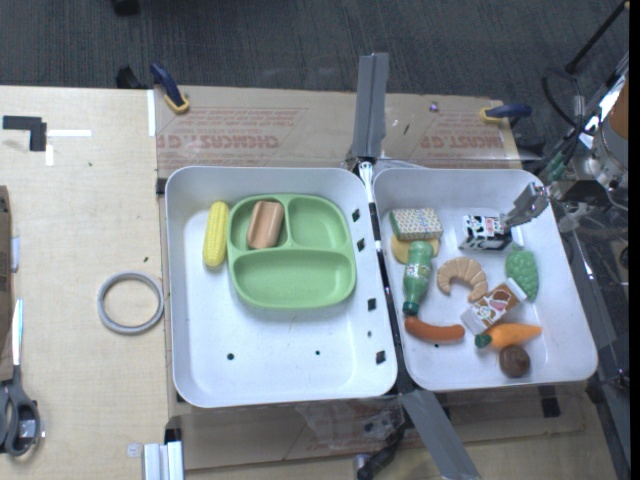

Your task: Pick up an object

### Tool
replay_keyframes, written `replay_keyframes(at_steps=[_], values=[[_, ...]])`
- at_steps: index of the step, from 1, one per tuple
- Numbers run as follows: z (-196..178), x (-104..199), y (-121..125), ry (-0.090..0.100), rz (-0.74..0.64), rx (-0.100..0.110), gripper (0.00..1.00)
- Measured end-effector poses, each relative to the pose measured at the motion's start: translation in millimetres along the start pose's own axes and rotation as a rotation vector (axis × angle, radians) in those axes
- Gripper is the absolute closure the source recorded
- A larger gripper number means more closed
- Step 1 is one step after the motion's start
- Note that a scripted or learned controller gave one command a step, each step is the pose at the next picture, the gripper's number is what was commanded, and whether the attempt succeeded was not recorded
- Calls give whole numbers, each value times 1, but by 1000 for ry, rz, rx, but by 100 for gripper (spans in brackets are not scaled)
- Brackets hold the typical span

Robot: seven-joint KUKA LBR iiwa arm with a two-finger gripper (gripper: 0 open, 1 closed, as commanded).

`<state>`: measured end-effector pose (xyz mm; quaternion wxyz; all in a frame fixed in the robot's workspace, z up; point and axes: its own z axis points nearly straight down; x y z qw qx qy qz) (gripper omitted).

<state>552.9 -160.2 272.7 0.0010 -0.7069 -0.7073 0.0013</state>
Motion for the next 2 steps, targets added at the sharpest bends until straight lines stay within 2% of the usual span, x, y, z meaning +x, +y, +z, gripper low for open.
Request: replay_keyframes(at_steps=[1, 2], values=[[159, -23, -18, 1, 0, 0, 0], [174, 31, 40, 0, 79, -15, 0]])
